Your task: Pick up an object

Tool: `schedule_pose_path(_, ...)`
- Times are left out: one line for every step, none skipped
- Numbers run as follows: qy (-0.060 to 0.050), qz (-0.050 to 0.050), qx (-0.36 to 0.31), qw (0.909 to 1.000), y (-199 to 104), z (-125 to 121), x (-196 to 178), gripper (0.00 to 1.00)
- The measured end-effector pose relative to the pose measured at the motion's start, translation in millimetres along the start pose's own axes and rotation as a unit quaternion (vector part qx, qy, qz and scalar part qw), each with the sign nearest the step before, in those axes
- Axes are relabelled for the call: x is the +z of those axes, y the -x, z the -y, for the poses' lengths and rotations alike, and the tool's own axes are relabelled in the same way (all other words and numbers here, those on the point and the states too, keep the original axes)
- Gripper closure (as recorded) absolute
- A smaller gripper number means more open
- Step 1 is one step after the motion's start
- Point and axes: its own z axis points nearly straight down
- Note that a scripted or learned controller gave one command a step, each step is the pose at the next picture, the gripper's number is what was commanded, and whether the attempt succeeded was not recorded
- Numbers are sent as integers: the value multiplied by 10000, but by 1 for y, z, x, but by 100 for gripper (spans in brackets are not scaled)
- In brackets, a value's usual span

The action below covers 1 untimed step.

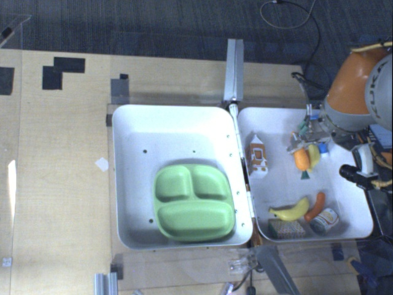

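Orange carrot (301, 159) under gripper (309, 141); banana (293, 210), sausage (314, 206) near.

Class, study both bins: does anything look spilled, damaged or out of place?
Nothing stands out. The green tray sits flat in the left bin. The carton, banana and can lie loose in the right bin, none spilled.

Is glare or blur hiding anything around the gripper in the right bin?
Camera view: lighting is even and soft, no harsh glare on the right bin. The gripper looks small and slightly blurred above the orange object, so finger detail is unclear. The banana reads sharply enough.
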Motion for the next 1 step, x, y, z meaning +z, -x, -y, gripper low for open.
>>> schedule_pose_path(15, 6, -636, 9980, -40, -11, -68, 100)
